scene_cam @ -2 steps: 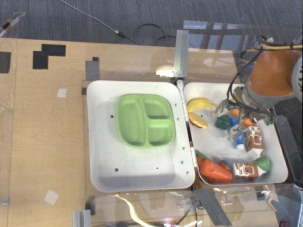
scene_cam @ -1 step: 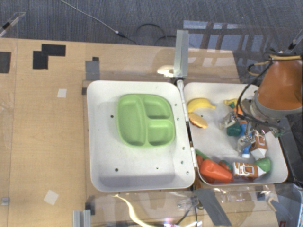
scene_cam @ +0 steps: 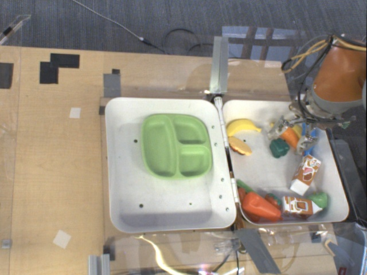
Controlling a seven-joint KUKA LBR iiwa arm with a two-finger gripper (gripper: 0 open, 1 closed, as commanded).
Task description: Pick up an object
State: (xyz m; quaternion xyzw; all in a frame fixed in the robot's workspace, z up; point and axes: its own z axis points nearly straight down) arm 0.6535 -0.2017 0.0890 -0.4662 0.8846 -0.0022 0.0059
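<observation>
Approach step: claw (scene_cam: 289, 132) low in right bin (scene_cam: 261, 171), spread or pinching not clear, orange item (scene_cam: 291, 136) apparently right at fingertips, green piece (scene_cam: 279, 148) just beside; next needs firm closure, then lift.

orange-banded arm (scene_cam: 342, 76), yellowish cables, perhaps grey wrist

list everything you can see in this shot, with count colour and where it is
bins: 2, white, side by side on the bench
divided tray: 1, green, left bin
banana: 1, yellow, right bin, far left corner
bun-like piece: 1, tan and orange, below the banana
dark green piece: 1, right bin, middle
cartons: 2, white and brown, right bin, near right
carrot-like toy: 1, red-orange, right bin, near edge
arm: 1, grey, orange band, from the right
tool: 1, over the right bin's far side, beside an orange piece
</observation>
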